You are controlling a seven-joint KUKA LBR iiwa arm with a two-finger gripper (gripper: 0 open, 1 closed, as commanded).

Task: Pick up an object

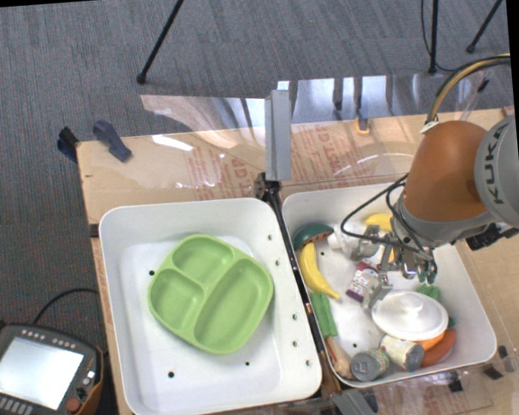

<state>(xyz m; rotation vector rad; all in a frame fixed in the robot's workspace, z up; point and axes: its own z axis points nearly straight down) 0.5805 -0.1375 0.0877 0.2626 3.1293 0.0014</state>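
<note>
My gripper [399,269] hangs over the middle of the right bin [479,314], just above a small purple and white packet [363,282] and the white lidded bowl [411,315]. A yellow banana [313,271] lies at the bin's left side, with a green item [324,314] below it. Whether anything sits between the fingers is too small to tell. The orange band of the arm [444,172] covers the bin's upper right part.
The left bin [138,366] holds a green divided plate [211,292]. A small tin [371,365], an orange piece [437,347] and a dark green round thing [311,234] crowd the right bin. A teach pendant [40,379] lies on the floor at lower left.
</note>
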